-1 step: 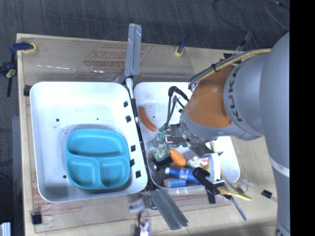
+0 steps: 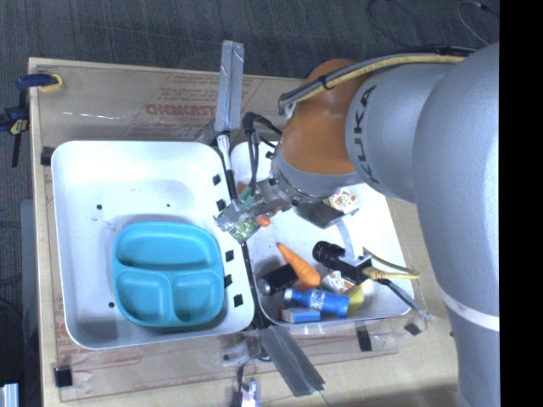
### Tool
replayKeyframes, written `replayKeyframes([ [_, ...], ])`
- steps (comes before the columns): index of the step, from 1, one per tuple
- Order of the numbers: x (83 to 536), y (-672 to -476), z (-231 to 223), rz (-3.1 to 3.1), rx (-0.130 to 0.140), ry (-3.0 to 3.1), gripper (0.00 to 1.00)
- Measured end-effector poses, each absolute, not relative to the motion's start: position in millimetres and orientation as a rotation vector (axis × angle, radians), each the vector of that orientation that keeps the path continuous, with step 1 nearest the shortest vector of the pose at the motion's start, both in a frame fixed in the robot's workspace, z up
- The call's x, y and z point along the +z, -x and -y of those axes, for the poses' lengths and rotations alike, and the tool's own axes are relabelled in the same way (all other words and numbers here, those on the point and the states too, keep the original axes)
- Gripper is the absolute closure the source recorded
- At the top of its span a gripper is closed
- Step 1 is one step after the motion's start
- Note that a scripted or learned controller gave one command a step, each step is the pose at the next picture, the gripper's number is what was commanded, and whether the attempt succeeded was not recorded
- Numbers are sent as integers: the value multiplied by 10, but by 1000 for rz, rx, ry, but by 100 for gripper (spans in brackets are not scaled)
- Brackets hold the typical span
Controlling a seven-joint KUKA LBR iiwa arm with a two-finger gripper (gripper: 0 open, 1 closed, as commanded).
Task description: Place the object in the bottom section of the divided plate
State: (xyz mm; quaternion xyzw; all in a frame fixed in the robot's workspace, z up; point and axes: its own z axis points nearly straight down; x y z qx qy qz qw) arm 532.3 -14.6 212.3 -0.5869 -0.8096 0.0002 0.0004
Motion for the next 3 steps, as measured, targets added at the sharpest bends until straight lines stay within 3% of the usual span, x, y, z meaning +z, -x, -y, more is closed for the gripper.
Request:
replayKeyframes([
  [1, 2122, -5322, 146, 2543, 1, 1843, 0],
  [2, 1904, -4800, -471, 2687, 5, 1618, 0],
  [3, 910, -4794, -1103, 2793, 0, 1436, 0],
])
